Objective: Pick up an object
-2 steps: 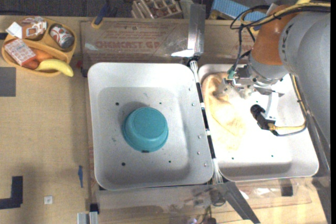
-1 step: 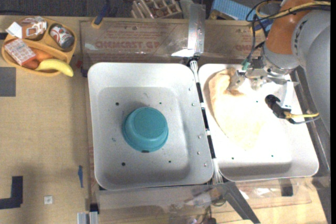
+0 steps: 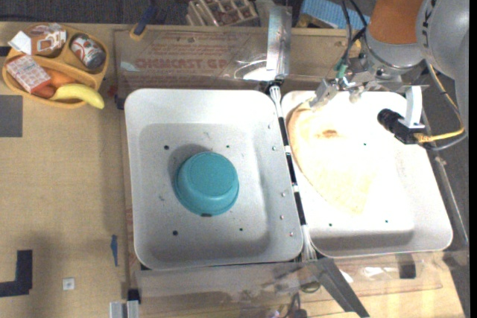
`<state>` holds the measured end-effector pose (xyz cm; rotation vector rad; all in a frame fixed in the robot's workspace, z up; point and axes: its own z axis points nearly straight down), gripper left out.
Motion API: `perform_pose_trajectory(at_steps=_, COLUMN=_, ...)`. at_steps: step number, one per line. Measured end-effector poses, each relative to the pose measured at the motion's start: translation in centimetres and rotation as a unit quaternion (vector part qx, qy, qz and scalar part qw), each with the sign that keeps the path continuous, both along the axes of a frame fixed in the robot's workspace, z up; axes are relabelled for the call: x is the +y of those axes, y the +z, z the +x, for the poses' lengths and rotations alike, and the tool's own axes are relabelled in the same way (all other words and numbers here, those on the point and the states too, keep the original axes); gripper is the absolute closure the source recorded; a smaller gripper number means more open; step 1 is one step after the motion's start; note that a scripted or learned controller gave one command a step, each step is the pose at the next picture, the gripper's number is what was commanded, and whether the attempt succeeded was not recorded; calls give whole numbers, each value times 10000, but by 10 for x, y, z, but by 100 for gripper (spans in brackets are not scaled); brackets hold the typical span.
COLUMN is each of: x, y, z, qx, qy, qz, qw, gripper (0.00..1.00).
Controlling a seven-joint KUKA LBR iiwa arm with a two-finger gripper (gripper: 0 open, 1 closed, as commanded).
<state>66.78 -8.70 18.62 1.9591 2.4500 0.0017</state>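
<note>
One teal bowl (image 3: 207,183) — left bin (image 3: 149,123); gripper (image 3: 344,83) — right bin (image 3: 428,227).

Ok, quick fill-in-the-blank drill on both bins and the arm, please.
1. The teal bowl lies in the ____ bin.
2. A pale, cream-coloured cloth-like sheet lies in the ____ bin.
3. The arm's wrist hangs over the right bin's ____ edge.
4. The yellow basket beside the bins holds a ____.

Missing: left; right; far; banana

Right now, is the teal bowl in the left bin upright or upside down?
Upside down, it seems: the teal bowl shows a smooth domed top with no open rim or hollow, resting on the left bin floor.
</note>
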Motion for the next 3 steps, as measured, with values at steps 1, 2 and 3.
perform_pose_trajectory(at_steps=1, x=33, y=0, z=-14, qx=19, qy=-47, qz=6, qw=10000, gripper=0)
perform_pose_trajectory(at_steps=2, x=-12, y=-97, z=-27, qx=-22, qy=281, qz=5, qw=9996, gripper=0)
perform_pose_trajectory(at_steps=3, x=-13, y=-98, z=0, qx=4, qy=304, qz=1, qw=9995, gripper=0)
